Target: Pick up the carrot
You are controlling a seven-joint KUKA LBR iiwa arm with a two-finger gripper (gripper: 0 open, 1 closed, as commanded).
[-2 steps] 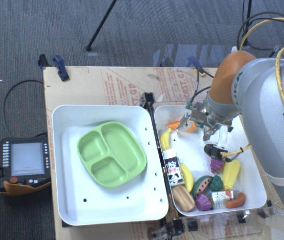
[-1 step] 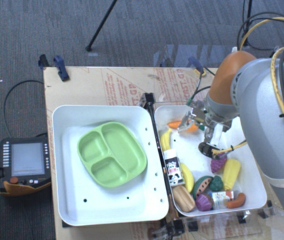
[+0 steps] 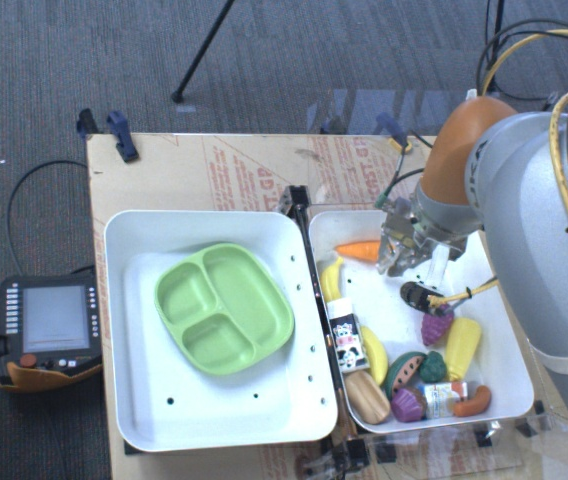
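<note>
Tool [image 3: 401, 258] hovers just beside the carrot [image 3: 359, 252] — the approach step; its spread I cannot tell. Next: centre over the carrot, descend, close.

Even, diffuse overhead light, moderately bright, no hard shadows. Left bin [image 3: 124, 368] floor slightly blown out, near-white with little texture; soft shadow along its inner wall at 9 o'clock. Green plate [image 3: 224, 308] well exposed, faint shading in its compartments. Arm [image 3: 524, 218] casts a soft shadow over the right bin [image 3: 509, 368] toward 3 o'clock. Mild sheen on the orange band [image 3: 464, 148]. Carpet [image 3: 114, 48] at 12 o'clock dim, grainy, bluish cast. Overall soft focus, compression noise; small toys at 5 o'clock are blurry-edged. Arm body at 3 o'clock is close to the lens and smeared. Table [image 3: 214, 168] print legible but fuzzy.
</note>
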